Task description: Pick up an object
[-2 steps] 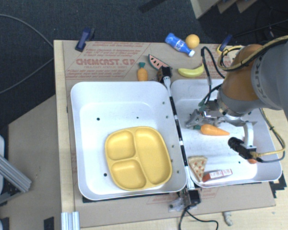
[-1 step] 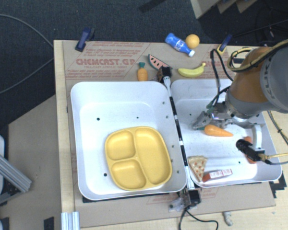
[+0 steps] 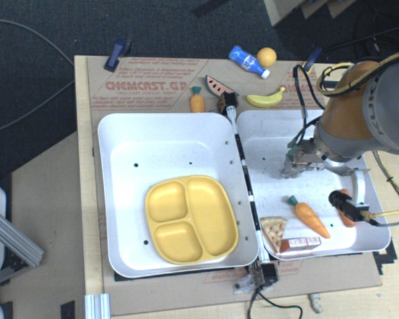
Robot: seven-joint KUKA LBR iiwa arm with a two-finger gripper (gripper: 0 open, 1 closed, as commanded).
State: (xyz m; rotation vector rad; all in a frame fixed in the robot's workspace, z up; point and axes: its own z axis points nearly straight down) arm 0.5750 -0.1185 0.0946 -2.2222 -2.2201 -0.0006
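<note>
A tan wooden bench (image 3: 153,78) printed with red lettering stands on dark carpet and bears two shallow white bins. The left white bin (image 3: 120,151) holds a yellow three-compartment plastic tray (image 3: 189,218). The right white bin (image 3: 266,131) receives the grey arm with its orange band (image 3: 349,115), whose metal two-finger gripper (image 3: 299,165) hangs low over bare bin floor in the middle of the bin; I cannot tell how wide it stands, and nothing shows in its grasp.

The likeliest target, an orange toy carrot with a green top (image 3: 310,218), lies just beyond the gripper toward the bin's near edge. Beside it rest a triangular toy pizza slice (image 3: 274,230) and a small red-and-white packet (image 3: 300,244).

A good pick would probably centre over the carrot's thicker half, straddle it across its width, and descend clear of the pizza.
</note>
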